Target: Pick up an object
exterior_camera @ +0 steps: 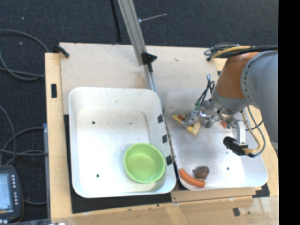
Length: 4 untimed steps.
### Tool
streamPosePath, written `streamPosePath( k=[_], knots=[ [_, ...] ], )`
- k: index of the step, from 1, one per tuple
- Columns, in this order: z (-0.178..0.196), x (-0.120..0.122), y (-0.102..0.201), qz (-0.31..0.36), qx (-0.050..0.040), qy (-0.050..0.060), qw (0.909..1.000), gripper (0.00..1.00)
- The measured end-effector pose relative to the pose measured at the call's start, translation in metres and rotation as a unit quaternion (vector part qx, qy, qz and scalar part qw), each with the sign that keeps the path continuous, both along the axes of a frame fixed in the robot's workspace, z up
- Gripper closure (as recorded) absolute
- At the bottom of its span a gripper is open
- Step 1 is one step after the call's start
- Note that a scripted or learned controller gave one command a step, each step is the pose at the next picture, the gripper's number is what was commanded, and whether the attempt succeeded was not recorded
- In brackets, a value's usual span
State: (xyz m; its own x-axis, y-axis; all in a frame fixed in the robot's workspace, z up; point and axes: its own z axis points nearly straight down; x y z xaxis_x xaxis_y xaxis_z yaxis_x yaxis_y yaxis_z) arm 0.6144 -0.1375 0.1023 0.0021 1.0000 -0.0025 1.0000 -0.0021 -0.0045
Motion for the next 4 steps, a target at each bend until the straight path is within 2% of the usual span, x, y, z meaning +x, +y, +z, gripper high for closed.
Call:
streamPosePath(
  k=[1,3,4],
  knots=[
    [0.015,0.002,0.0,-0.002,0.0009,-0.004,1.0,1.0],
    [0.133,-0.008,-0.005,0.002,0.0006,-0.007,1.0,1.0],
    [0.17,-0.006,-0.006,0.003,0.0009,-0.005,1.0,1.0]
  ],
)
